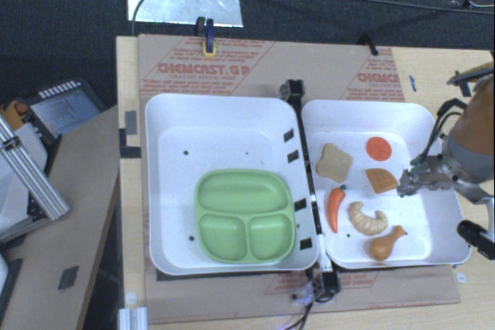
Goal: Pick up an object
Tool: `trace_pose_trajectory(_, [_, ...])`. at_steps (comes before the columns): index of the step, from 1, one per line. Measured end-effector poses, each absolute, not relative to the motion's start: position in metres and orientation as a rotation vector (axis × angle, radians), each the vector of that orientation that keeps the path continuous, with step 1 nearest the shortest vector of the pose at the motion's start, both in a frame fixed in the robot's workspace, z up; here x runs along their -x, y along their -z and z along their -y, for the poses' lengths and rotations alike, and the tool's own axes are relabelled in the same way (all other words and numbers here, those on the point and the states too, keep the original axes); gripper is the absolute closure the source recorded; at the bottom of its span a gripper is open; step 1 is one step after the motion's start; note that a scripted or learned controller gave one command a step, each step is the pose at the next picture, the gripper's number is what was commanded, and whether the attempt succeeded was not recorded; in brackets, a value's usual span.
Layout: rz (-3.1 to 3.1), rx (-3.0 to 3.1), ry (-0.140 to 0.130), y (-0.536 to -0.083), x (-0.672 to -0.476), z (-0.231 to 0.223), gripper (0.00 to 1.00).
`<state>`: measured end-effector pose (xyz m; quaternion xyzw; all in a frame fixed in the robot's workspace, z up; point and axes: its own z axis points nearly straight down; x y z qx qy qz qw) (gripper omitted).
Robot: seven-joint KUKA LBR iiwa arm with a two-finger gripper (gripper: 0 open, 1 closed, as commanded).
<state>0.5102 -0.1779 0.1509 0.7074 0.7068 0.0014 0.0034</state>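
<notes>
Here's the gripper (pixel 407 185) low over the right bin (pixel 421 116), reaching in from the three o'clock side, the grey arm (pixel 472 143) behind it with its orange band at the frame's edge. The fingers are a dark blur at this size, so whether they are spread or pinched I cannot tell, and nothing is visibly caught between them.

Right at the gripper's nine o'clock, touching or just short of touching, lies the brown wedge of toast (pixel 380 180). That's the closest piece by far. Up at its eleven o'clock sits the red tomato slice (pixel 378 147), near but apart. Farther out toward nine to ten o'clock rests the tan slice of bread (pixel 334 162), well apart from the fingers.

Down at seven o'clock from the gripper curls the pale croissant (pixel 368 219), and just past it, at six to seven o'clock, the brown drumstick (pixel 385 243) lies near the bin's lower wall. The red chili pepper (pixel 334 207) stands lengthwise at eight o'clock, close to the divider between the bins.

Across that divider, the left bin (pixel 178 127) carries a green divided plate (pixel 245 215) in its lower half, toward five o'clock of that bin, far from the gripper.
</notes>
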Motion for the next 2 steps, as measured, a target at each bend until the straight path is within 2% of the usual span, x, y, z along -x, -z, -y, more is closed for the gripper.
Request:
trace_pose_trajectory(1, [-2.22, -2.212, -0.006, -0.213, -0.505, 0.178, 1.0])
trace_pose_trajectory(2, [-2.223, -2.214, -0.003, -0.232, -0.507, 0.178, 1.0])
